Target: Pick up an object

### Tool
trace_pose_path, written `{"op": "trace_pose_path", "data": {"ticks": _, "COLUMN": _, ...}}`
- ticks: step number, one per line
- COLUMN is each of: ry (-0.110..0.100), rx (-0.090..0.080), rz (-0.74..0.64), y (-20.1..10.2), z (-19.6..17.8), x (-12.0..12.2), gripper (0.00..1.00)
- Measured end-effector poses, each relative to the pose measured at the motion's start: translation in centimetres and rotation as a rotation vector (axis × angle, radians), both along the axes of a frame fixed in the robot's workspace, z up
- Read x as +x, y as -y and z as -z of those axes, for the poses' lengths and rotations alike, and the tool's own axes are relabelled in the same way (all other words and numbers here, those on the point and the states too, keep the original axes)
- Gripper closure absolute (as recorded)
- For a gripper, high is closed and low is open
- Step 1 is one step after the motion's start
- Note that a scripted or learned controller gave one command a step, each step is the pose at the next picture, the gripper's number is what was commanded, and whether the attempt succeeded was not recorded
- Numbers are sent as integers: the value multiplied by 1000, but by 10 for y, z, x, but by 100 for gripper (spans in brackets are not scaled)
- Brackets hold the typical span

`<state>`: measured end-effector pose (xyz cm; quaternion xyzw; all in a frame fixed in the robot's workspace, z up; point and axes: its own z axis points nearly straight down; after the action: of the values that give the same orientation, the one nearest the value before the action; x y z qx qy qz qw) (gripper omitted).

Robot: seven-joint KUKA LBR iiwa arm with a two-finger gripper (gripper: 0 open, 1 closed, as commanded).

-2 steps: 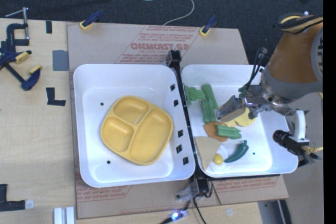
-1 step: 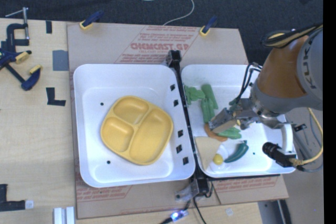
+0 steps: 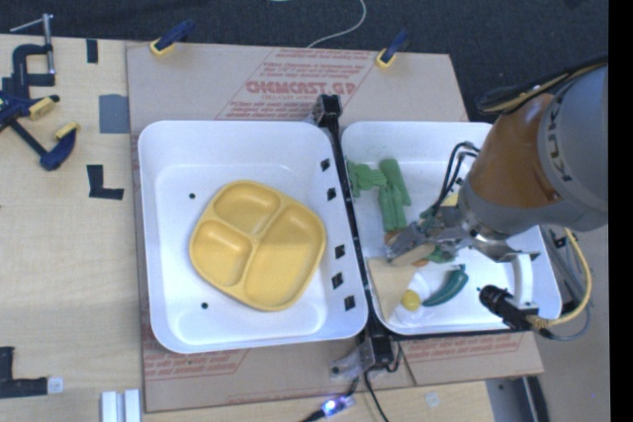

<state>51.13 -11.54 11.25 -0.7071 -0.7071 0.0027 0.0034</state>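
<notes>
Two shallow white bins sit side by side on the surface. The left bin carries one yellow divided plate with three compartments, lying flat and turned at a slant to the bin's walls.

The right bin holds the loose things. One light green toy lies near the bin's left wall — it looks like two or three long lobes side by side, though the exact count is hard to tell, and its long axis runs from the far end of the bin toward the near end, tilting slightly rightward as it comes nearer. One dark green pepper-like piece lies nearer the front wall, curved, its long axis on a diagonal from lower left to upper right, the upper tip pointing toward the arm. Just beside its lower end sits one small yellow piece, on a white patch that cannot be made out.

The pincer reaches in from the right, low over the middle of the right bin, between the light green toy and the dark green piece. Its dark fingers point leftward toward the divider; whether they are apart or together cannot be told, and nothing is visibly between them.
</notes>
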Motion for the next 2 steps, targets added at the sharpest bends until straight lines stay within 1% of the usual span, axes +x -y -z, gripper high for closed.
{"op": "trace_pose_path", "data": {"ticks": 1, "ry": 19, "rx": -4, "rz": 2, "y": 1, "z": 23, "x": 4, "gripper": 0}}
{"op": "trace_pose_path", "data": {"ticks": 2, "ry": 24, "rx": -4, "rz": -1, "y": 0, "z": 11, "x": 6, "gripper": 100}}
